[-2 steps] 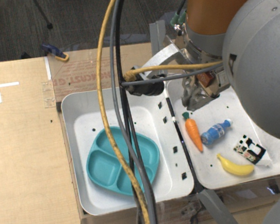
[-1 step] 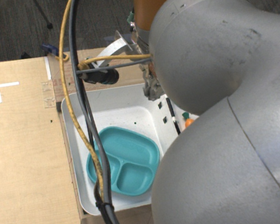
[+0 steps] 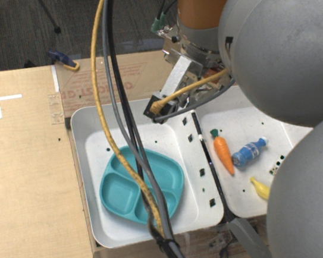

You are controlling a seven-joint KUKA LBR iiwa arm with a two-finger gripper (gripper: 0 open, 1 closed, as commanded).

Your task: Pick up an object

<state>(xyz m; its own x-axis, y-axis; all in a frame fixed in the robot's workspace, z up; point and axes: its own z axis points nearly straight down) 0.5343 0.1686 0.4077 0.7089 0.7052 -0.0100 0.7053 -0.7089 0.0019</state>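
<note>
In the left bin (image 3: 89, 166) lies a teal divided plate (image 3: 123, 191). The right bin (image 3: 238, 121) holds an orange carrot (image 3: 223, 154) with a green top, a small blue bottle (image 3: 249, 152) lying on its side, and a yellow banana-like piece (image 3: 260, 188) partly hidden by the arm. My gripper's (image 3: 186, 55) metal body shows at the far edge of the bins, over the divide between them, well above the objects. The big grey arm covers much of the right bin.
Yellow and black cables (image 3: 122, 101) hang across the left bin and over the plate. A tan wooden bench top (image 3: 18, 177) lies to the left. Cardboard (image 3: 118, 81) lies beyond the bins.
</note>
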